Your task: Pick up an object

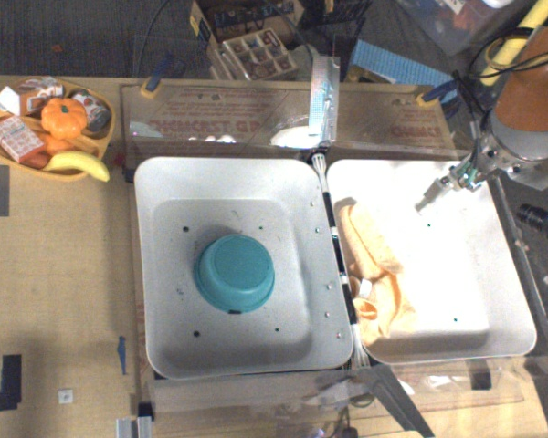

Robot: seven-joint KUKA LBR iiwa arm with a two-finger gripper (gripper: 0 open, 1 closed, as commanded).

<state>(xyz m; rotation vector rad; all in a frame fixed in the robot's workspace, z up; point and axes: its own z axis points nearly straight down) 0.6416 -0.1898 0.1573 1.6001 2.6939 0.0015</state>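
Jaws hover above right bin, grip state unclear | orange cloth at bin's left wall | teal bowl inverted in left bin

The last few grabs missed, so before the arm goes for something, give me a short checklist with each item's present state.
1. Target in reach: peach-and-orange cloth object lies in the right bin, at its left wall: ok.
2. Tool over the right bin, apart from that object: ok.
3. Tool carries nothing: cannot tell.
4. Teal bowl sits upside down, mid left bin: ok.
5. Path between tool and target bare: ok.
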